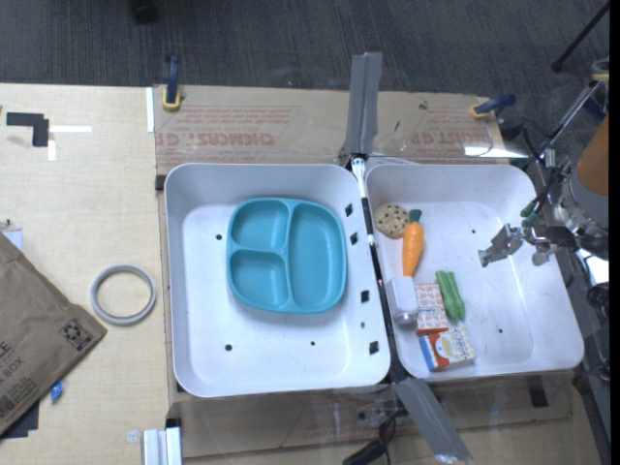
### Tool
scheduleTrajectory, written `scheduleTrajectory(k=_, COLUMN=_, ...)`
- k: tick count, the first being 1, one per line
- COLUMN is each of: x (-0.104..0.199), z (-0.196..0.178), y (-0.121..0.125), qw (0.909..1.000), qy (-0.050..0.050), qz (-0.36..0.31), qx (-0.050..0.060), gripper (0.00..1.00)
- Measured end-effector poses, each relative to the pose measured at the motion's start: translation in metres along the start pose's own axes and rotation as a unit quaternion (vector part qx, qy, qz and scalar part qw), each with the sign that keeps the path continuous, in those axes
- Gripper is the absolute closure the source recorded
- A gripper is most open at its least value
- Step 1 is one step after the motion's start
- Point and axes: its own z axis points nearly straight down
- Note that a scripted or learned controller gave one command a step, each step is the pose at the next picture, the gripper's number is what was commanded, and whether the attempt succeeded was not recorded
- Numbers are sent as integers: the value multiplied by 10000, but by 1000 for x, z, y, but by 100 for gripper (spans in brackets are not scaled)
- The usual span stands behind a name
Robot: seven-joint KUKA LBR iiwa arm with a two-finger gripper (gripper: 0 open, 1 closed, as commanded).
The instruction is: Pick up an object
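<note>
Table [77, 211]: pale wood top, spreading under both bins and out to nine o'clock.
Cardboard sheet [291, 129]: lies flat at twelve o'clock behind the bins, held by a blue-and-yellow clamp at each end.
Left bin [194, 289]: shallow and white, touching its neighbour along the middle seam.
Right bin [523, 337]: same make, at three o'clock from the left one, with all the small items gathered along its nine o'clock side.
Arm [591, 177]: comes in from three o'clock over the right bin's far rim.
Blue plate [288, 256]: three-compartment tray, flat in the middle of the left bin.
Brown box [34, 337]: corner of it lies on the table at eight o'clock.
Pincer [496, 247]: hangs over the right bin's bare floor at about two o'clock, well apart from the toys, fingers slightly parted with nothing between them.
Tape ring [123, 293]: on the table just at nine o'clock of the left bin.
Carton [448, 346]: small printed pack at the bin's seven o'clock, near a pink-and-white packet [429, 304].
Carrot [413, 242]: orange, green top pointing to twelve o'clock.
Green pod [450, 294]: just beside the packet, at its three o'clock.
Cookie [390, 220]: round, at ten o'clock of the carrot, nearly touching.
</note>
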Motion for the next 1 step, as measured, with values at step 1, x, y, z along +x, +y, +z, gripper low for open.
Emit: scheduleTrajectory(k=1, x=54, z=84, y=-46, qw=10000, qy=4, qz=-38, qx=2, gripper=0)
